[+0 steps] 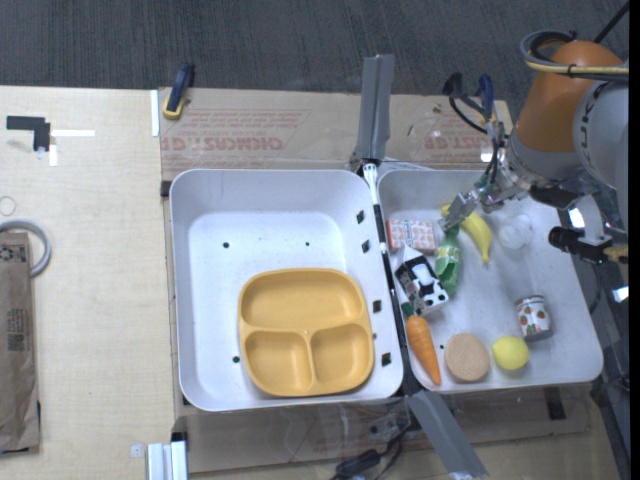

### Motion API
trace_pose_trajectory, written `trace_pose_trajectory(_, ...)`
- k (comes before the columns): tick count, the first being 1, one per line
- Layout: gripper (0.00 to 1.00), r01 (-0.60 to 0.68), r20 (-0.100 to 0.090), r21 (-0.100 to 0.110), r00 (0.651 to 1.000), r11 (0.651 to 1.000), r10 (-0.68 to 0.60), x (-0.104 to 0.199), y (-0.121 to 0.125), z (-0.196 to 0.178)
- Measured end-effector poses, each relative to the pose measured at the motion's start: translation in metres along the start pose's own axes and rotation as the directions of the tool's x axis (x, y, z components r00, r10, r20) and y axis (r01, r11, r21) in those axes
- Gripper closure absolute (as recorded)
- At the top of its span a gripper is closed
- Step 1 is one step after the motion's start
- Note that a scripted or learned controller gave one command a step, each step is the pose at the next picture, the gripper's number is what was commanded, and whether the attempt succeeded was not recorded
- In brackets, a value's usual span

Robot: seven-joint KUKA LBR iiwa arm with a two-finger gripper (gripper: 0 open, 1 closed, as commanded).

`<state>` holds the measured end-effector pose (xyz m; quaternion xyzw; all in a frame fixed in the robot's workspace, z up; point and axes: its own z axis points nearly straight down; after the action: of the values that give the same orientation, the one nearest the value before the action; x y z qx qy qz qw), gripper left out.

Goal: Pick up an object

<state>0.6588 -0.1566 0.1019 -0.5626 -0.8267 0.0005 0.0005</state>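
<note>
I'm reaching in from the right side, and my hand (466, 208) is hanging over the back part of the right bin (575, 298), just above the top end of the banana (480, 236). Honestly can't tell whether my fingers are open or closed from this angle, they're too small and dark against the clutter. Nothing is visibly sitting between them, so I'm not claiming I'm holding anything.

The banana is lying on the bin floor right beside my hand, tilted, with a green packet (447, 265) just to its left. Near that, a pink-and-white snack wrapper (412, 233) is lying up against the divider side, and a black-and-white boxy thing (422, 283) is sitting just below it. Toward the front of the bin a carrot (423, 349) is lying lengthwise, with a round tan cookie-looking disc (467, 357) just beside it and a yellow lemon (510, 353) next to that. A small printed can (534, 318) is standing near the right wall, a bit behind the lemon. There's also something clear and plasticky (516, 232) to the right of the banana, hard to make out.

The left bin (200, 268) is holding a yellow divided plate (305, 330) toward its front. Both bins are sitting side by side on the surface (80, 268).
</note>
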Motion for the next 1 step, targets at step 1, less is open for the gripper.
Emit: trace_pose_trajectory(1,1.00,0.000,0.004,-0.004,1.000,1.000,0.000,-0.0019,0.0013,-0.0114)
